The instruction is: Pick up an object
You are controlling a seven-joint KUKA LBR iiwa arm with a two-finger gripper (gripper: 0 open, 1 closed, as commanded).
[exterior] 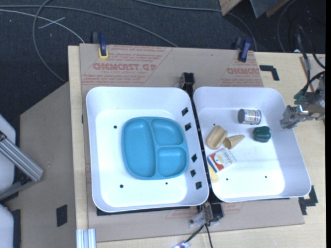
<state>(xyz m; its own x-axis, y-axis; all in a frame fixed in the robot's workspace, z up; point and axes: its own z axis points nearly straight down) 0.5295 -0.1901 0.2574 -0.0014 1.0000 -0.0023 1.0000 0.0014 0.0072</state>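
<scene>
Here, five small objects lie clustered in the upper left part of the right-hand bin [289,154], any of them a candidate for the pick. A small can [250,117] lies on its side nearest the frame's top; just below and to its right sits a dark green piece [261,134]. To the left, a tan cup-shaped piece [215,137] and a tan cone [233,141] lie close together, and below them rests a flat card [222,160] printed in red, blue and white. Nothing appears lifted; all five rest on the bin floor.

The claw [290,119] hangs at the bin's right rim, in the right middle of the frame, well apart from the cluster and nearest the green piece. Whether it is wide or narrow cannot be told at this angle and size. Nothing is seen in its grip.

The left-hand bin [98,138] holds a blue divided plate [155,148], centred on its floor. Both bins sit on a cardboard-covered worktop [129,66], held by blue clamps along the upper edge.

By the look of it, the task stands at its approach step, with no object yet taken. The next move would call for travel leftward over the bin, then a descent onto one piece; the green piece or the can stand freer than the touching tan pair, and the flat card looks hardest to grip.
</scene>
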